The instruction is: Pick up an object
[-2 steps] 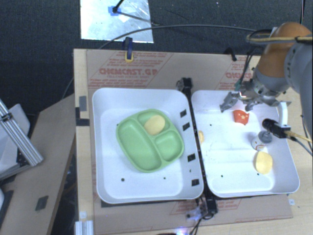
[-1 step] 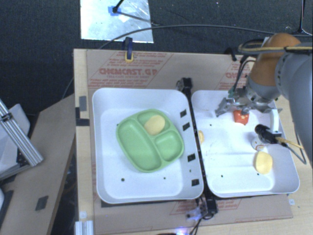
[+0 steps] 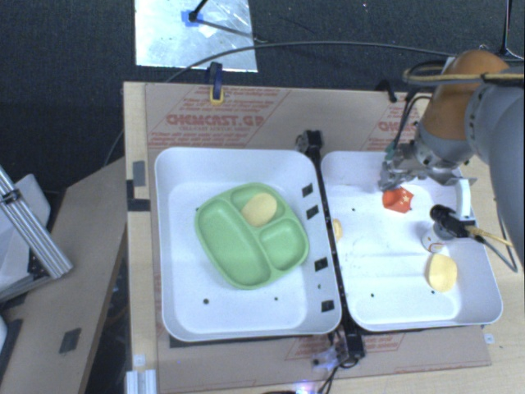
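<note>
Red object [image 3: 398, 200] lying in right bin [image 3: 484, 302], just below claw [image 3: 399, 173]; claw grip state unclear. Cardboard-covered bench [image 3: 246, 113] carrying both bins, dark carpet surrounding.

Red print reading "CHEMCAST GP" runs across the brown protective sheet [image 3: 246, 113] just behind the left white bin [image 3: 176, 220], and a similar red mark, partly hidden and too cut off to read, stands on the same sheet behind the right white bin [image 3: 476, 302].
</note>
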Motion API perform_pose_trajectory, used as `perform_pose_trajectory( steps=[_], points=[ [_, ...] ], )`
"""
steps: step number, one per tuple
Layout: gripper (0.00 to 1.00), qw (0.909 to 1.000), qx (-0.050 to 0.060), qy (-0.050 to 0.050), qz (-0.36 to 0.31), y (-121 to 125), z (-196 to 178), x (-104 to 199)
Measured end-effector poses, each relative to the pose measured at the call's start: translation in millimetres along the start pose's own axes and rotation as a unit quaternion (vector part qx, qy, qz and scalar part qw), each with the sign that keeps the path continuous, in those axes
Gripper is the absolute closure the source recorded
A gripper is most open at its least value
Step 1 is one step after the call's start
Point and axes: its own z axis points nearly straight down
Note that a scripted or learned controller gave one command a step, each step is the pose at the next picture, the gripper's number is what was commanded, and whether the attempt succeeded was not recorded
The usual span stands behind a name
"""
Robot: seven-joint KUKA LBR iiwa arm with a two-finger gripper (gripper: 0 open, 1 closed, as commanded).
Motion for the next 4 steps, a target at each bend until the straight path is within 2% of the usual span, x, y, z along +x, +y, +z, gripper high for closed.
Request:
perform_pose_trajectory(
  steps=[1,2,3,4],
  points=[
    [1.0,1.0,0.005,0.002,0.002,-6.1,-48.1,0.9],
    [1.0,1.0,0.004,0.001,0.003,-9.4,-100.3,-7.6],
    [1.0,1.0,0.006,0.002,0.002,-8.4,-102.8,-7.3],
    [1.0,1.0,0.006,0.004,-0.001,-11.1,-116.6,47.4]
  ],
)
